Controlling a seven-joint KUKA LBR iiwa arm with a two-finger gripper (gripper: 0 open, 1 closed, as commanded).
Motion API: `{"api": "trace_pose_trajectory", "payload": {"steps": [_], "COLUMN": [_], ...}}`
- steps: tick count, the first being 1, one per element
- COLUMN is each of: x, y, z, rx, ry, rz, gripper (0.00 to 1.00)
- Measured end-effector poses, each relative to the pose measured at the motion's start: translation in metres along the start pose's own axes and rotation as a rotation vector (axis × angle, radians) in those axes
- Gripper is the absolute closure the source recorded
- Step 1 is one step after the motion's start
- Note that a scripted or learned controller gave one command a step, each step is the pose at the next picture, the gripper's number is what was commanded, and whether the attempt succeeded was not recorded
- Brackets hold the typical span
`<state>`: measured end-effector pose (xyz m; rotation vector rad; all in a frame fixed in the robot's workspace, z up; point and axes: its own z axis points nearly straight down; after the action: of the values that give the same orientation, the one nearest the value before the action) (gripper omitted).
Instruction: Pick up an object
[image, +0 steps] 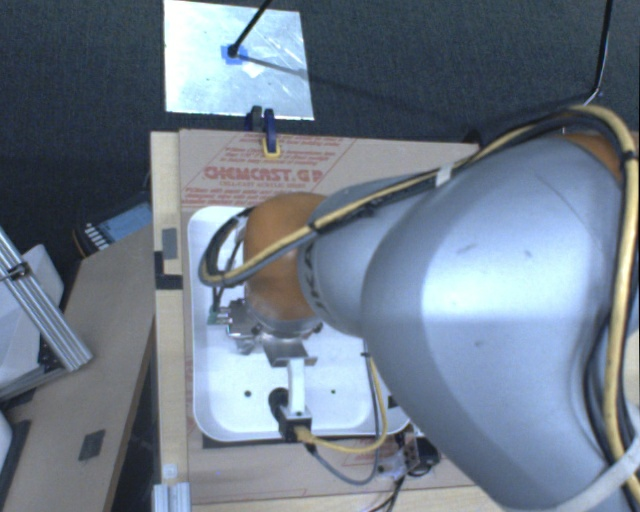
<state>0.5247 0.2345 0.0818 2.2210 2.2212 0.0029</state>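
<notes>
Pale wooden bench (166, 330) across frame centre, topped with a brown sheet (330, 155) bearing red lettering. On that sheet, lower centre-left, a shallow white bin (215, 395). Clipped at the sheet's upper edge, a small blue-and-yellow clamp (266, 132).

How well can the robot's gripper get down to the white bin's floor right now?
Probably yes, quite well. The gripper hangs right above the white bin, over a bare patch of its floor, and I see nothing between them to block it.

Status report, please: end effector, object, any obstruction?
End effector over left bin. Grasp: cannot tell. Arm blocks much of the view.
</notes>
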Motion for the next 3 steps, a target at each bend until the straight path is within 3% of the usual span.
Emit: {"api": "trace_pose_trajectory", "payload": {"steps": [1,2,3], "x": [0.0,0.0,0.001], "y": [0.086,0.13,0.053], "z": [-0.117,-0.3,-0.391], "rx": [-0.016,-0.019,-0.008], "ry": [0.003,0.005,0.005], "rz": [-0.002,-0.004,-0.007], "gripper": [1.0,1.0,1.0]}}
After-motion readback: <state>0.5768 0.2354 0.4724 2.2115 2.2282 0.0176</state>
